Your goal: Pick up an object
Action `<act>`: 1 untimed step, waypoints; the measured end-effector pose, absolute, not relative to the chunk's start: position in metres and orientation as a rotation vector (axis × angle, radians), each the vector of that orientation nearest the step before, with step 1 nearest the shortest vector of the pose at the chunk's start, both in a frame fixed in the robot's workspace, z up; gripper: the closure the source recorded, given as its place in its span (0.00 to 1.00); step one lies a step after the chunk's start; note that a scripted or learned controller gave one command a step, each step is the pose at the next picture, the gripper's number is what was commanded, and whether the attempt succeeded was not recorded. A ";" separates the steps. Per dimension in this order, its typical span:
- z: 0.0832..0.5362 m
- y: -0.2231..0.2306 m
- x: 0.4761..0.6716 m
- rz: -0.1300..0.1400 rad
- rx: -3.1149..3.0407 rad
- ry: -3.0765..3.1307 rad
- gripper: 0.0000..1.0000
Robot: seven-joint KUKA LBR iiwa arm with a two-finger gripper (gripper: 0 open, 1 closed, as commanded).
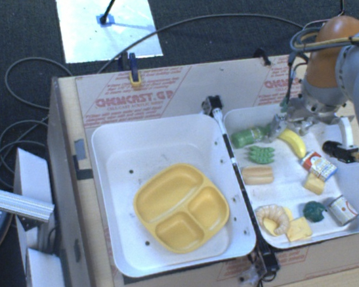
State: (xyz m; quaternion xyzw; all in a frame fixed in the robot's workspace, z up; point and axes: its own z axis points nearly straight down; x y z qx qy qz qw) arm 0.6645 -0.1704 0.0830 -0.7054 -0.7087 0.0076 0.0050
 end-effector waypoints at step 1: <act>0.093 -0.168 0.665 0.020 -2.202 -2.219 1.00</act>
